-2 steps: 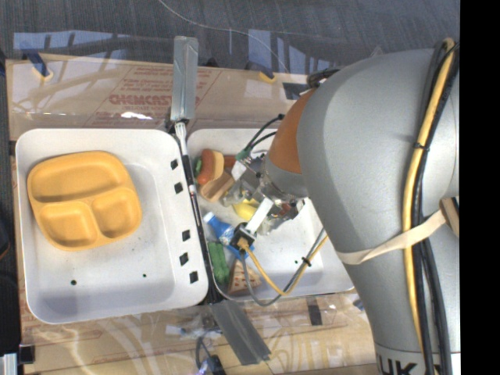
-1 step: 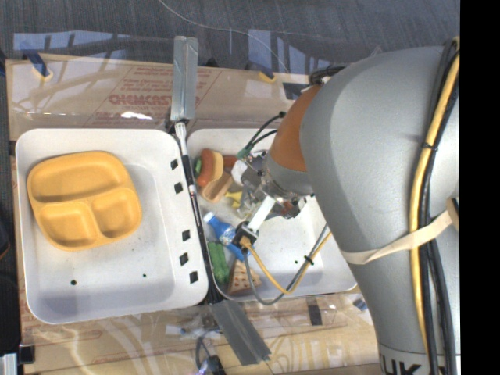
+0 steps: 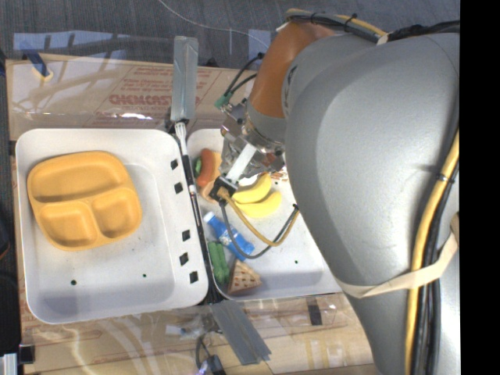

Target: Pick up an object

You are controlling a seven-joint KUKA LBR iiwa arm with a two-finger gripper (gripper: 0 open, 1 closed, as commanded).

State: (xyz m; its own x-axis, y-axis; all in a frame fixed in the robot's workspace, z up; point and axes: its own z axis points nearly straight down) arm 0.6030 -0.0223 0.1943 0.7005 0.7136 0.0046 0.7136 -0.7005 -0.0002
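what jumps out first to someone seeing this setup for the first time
The huge grey arm with its orange band fills the right side, reaching down into the right bin. A yellow divided tray sits alone in the left bin. Below the tool, a yellow banana, an orange piece and a blue item crowd the right bin's left side.

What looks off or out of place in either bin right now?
Nothing looks spilled or broken. The yellow divided tray lies flat, slightly askew, in the left bin. The small items, such as the banana, are crowded against the right bin's left wall.
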